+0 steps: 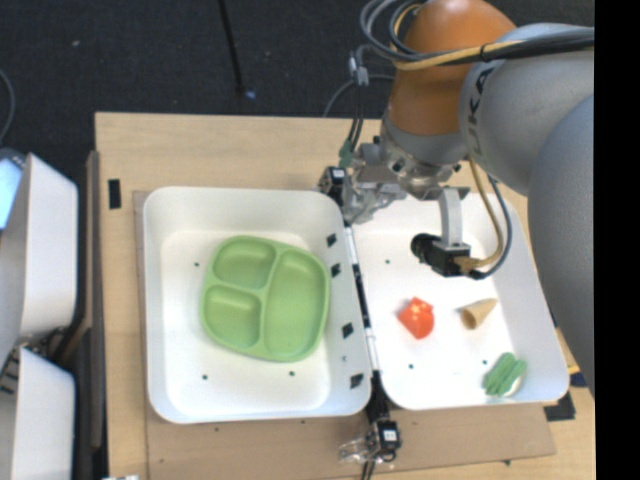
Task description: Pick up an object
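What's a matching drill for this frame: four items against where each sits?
Items:
1. green divided plate
2. red item
3. tan cone
4. green pod-shaped item

Places:
a. right bin, by its lower right corner in the view
b. left bin, centre
c. right bin, the item nearest the left bin
d. right bin, mid-depth, toward the right wall

Pairs: 1-b, 2-c, 3-d, 4-a
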